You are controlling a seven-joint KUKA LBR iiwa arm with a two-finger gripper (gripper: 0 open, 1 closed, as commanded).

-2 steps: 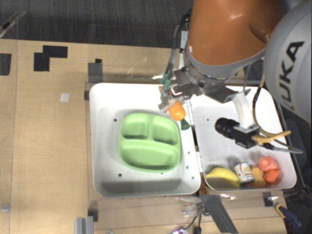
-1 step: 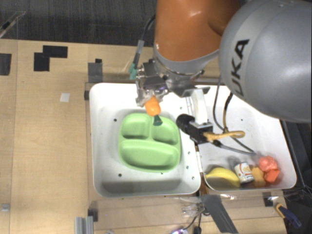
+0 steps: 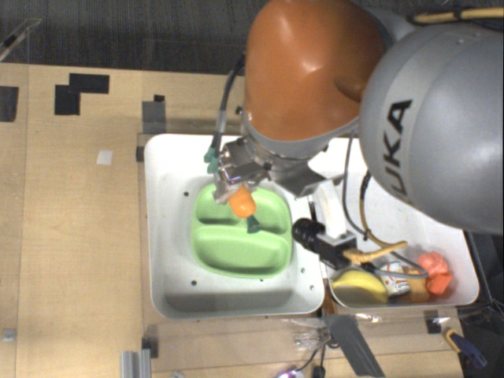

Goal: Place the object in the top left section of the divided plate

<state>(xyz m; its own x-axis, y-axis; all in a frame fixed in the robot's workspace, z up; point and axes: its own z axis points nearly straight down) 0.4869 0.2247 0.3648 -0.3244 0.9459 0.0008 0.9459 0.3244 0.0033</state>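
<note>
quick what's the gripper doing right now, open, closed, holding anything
Gripper: over the green divided plate, with a small orange object right at its tip; open, shut or holding it cannot be told.

A single camera looks down on the bench (image 3: pixel 71 235) from above, at a slant rather than straight down. The far edge of the bench and a dark floor (image 3: pixel 118 14) run along the top of the frame, the near edge along the bottom. The left bin (image 3: pixel 165 235) sits just below the middle of the frame; the right bin (image 3: pixel 461 290) reaches toward the lower right. The arm (image 3: pixel 378 93) enters from the right and stands close to the lens, so its bulk covers much of the upper right and hides parts of both bins.
</note>
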